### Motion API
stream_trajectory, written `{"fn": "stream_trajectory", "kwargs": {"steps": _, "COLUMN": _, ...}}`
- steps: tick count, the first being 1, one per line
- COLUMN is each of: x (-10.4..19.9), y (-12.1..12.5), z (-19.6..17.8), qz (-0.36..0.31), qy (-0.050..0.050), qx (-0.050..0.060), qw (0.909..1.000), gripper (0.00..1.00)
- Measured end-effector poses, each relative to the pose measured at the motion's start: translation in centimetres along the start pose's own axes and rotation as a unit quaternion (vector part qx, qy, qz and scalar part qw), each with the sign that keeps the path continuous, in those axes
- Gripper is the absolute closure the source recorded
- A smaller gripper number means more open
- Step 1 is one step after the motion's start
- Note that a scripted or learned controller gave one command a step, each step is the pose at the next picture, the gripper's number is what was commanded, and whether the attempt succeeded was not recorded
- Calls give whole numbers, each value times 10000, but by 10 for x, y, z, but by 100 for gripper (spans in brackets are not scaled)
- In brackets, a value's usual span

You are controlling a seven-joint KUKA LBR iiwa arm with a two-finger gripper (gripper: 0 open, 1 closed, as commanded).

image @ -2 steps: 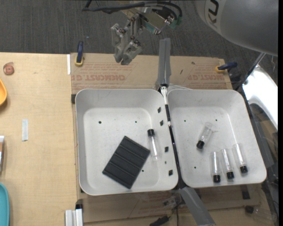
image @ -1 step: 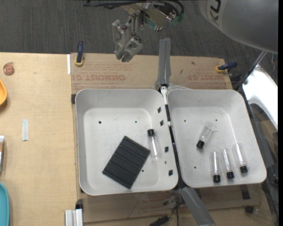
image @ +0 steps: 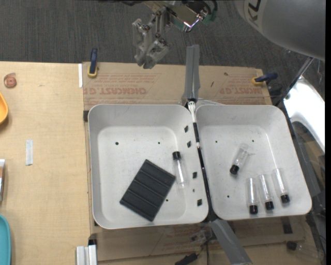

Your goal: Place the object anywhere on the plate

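Two-finger metal gripper [image: 149, 44] poised above the far edge of the tabletop [image: 41, 155], beyond the left shallow white bin [image: 98, 171]; whether the fingers are apart cannot be told. In this bin a dark ribbed rectangular plate [image: 148, 190] lies flat, a clear black-capped plastic tube [image: 179, 166] just beside its right corner. The right shallow white bin [image: 289, 155] contains four similar tubes.

Gripper [image: 150, 49] hangs up at twelve o'clock, well above the bench, fingers pointing down and a touch tilted. The wrist [image: 194, 13] with its cabling sits just at its two o'clock. The arm's [image: 289, 23] thick grey body bulks in from the one o'clock corner.
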State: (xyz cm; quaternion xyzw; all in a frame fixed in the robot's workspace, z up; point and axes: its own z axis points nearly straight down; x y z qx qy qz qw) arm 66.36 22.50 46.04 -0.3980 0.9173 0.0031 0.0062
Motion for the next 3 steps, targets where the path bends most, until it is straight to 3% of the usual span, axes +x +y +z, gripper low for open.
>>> {"fn": "stream_trajectory", "kwargs": {"steps": 3, "x": -1, "y": -6, "z": -27, "qz": 83, "qy": -78, "qx": -5, "qw": 9999, "gripper": 100}}
